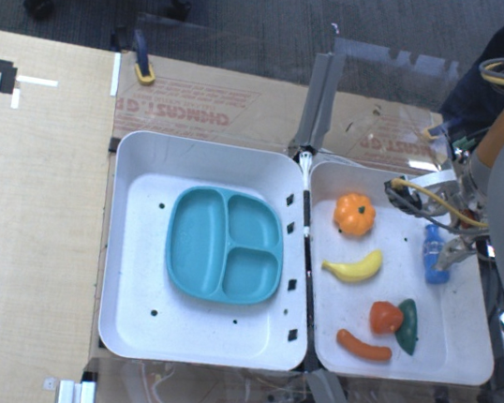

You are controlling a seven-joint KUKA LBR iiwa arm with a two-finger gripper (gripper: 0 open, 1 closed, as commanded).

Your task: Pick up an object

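**Arm over the right bin**

The end effector (pixel 447 258) sits at the right bin's (pixel 453 370) far right, touching a blue object (pixel 434 251); whether it grips is impossible to tell; orange pumpkin (pixel 355 214), banana (pixel 354 266), carrot (pixel 363 346) lie nearby; the left bin (pixel 121 308) holds a teal tray (pixel 224 245).

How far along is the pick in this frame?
Nothing looks picked yet. The orange pumpkin, banana, tomato and carrot all lie in the right bin. The end effector sits low at a blue object; a grasp cannot be confirmed. Lifting remains.
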